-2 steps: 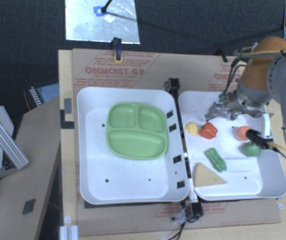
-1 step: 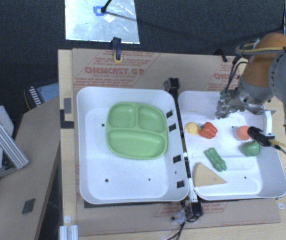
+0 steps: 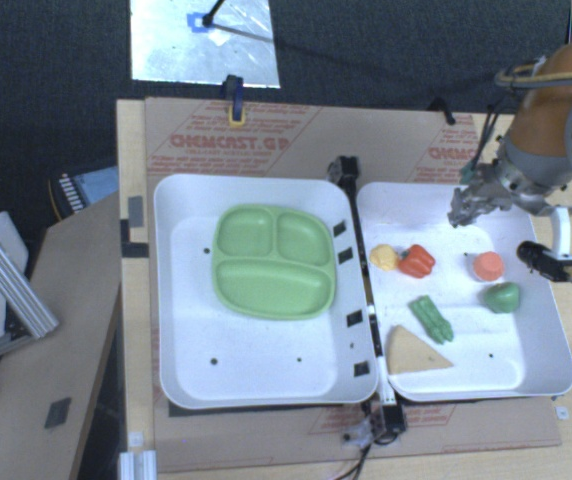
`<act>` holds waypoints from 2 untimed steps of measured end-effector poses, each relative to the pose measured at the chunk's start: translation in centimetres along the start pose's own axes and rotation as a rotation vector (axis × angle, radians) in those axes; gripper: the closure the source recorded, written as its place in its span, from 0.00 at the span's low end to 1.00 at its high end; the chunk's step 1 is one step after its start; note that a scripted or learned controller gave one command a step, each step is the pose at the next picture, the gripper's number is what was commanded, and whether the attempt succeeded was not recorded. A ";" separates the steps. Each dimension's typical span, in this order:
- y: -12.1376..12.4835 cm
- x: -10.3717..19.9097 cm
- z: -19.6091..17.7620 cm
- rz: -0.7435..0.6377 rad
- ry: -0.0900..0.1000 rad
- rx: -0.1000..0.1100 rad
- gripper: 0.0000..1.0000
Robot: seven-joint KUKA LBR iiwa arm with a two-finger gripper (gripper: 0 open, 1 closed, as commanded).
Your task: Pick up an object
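- End effector: dark grey metal, hanging over the far part of the right bin; finger spread too small and blurred to judge; nothing seen between the tips.
- Red-orange pepper: glossy plastic, lobed, lying below and left of the end effector on the bin floor, touching a small yellow piece on its left side.
- Orange round piece: smooth, pale top; just below the end effector, slightly right.
- Green rounded piece: shiny, lumpy; below the orange one, nearly touching.
- Green ridged piece: elongated, bumpy surface, tilted; well below the end effector.
- Tan wedge: flat, triangular, matte; nearest edge of the bin, just beside the ridged piece.
- Green divided plate: three compartments, matte plastic, in the left bin, well left of the end effector.
- Arm: grey with orange band, cut off at the picture's right edge.
- Counter: brown cardboard sheet with red printing, partly covered by both bins.
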State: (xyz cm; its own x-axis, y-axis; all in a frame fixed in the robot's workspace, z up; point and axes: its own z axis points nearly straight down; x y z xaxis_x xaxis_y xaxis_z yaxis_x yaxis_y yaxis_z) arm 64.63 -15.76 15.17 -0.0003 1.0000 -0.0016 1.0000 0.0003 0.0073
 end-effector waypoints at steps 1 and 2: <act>-0.6 -0.4 -4.9 0.000 0.000 0.000 1.00; 0.2 -0.1 -9.6 -0.004 0.000 0.001 1.00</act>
State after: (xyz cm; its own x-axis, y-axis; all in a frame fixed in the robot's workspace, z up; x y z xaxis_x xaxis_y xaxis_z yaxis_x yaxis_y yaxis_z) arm 64.77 -15.87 24.74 -0.0044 1.0000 -0.0014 1.0000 0.0044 0.0066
